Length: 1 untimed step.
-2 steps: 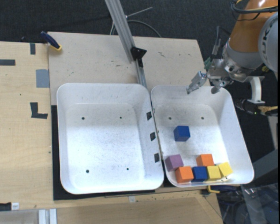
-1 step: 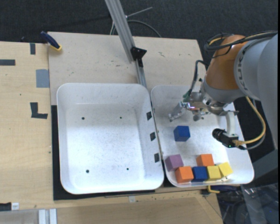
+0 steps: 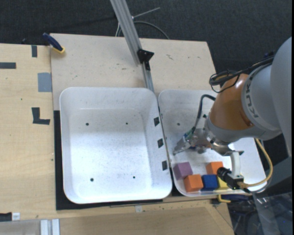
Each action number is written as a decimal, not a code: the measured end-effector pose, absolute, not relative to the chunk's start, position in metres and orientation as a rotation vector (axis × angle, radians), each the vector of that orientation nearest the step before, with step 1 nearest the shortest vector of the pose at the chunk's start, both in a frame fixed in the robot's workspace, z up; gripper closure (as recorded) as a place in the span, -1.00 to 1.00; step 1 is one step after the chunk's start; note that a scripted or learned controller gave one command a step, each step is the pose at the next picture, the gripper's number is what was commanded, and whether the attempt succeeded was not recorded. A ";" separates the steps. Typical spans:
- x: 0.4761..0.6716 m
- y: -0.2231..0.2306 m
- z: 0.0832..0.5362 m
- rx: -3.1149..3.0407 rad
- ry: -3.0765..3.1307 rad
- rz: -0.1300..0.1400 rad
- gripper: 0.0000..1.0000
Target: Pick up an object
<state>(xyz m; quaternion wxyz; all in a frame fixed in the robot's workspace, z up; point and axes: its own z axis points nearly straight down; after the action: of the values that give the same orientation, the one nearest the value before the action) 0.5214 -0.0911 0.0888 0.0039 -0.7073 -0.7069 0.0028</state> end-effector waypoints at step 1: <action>0.490 -0.095 0.091 -2.219 -2.218 0.006 -1.00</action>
<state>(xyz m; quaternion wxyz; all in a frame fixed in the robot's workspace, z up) 0.4899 -0.0949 0.0913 0.0023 -0.7073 -0.7069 0.0019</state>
